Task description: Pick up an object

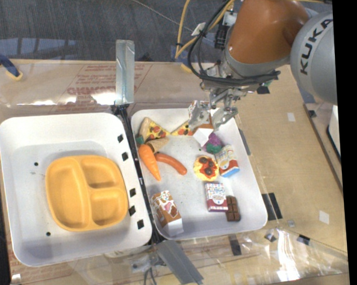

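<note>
Closest to the camera, the right bin point(255, 215) holds small play foods. A little carton point(166, 212) leans on its front left edge. To the right of it lies a red box point(216, 197), and a chocolate bar point(232, 208) touches that box on its right side.

A bit further back sit a yellow cookie point(205, 167) and a small milk box point(227, 162), side by side. To their left lies a sausage point(171, 163), and an orange carrot point(148, 161) lies beside it, near the wall between the bins. A purple fruit point(213, 144) sits just behind the cookie.

The left bin point(16, 155) holds a yellow tray point(85, 191) with three parts.

Further back in the right bin, a pizza slice point(151, 131) lies by the left wall. Another yellow piece point(182, 130) lies near it, right by the claw.

The claw point(212, 117) hangs over the back of the right bin, just behind the purple fruit. Its fingers look spread a little, and nothing can be seen between them. The grey and orange arm point(262, 25) rises behind it.
</note>
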Robot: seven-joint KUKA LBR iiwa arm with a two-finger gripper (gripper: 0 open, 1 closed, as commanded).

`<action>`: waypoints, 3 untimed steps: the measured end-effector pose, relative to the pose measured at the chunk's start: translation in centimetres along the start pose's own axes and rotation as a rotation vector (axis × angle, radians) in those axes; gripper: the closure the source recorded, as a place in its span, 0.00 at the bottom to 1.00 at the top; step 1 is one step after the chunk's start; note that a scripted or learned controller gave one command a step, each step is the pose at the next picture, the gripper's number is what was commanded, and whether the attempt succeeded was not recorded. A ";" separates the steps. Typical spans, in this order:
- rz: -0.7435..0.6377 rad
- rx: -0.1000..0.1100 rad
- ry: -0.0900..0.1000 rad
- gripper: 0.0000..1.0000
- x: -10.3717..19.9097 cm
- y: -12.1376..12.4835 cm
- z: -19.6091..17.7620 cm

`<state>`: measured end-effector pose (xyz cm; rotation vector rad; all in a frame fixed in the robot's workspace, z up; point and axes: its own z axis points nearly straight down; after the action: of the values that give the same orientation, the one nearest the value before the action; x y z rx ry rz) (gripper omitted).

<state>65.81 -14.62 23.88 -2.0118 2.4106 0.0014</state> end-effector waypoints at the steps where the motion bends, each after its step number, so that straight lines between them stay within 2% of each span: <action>1: 0.343 0.003 0.000 1.00 2.4 -0.4 -3.6; 2: 0.381 -0.009 0.000 1.00 -3.2 5.1 7.7; 3: 0.383 0.000 0.001 0.00 -3.1 4.9 7.3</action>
<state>61.54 -10.69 16.62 -1.5172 2.7499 0.0016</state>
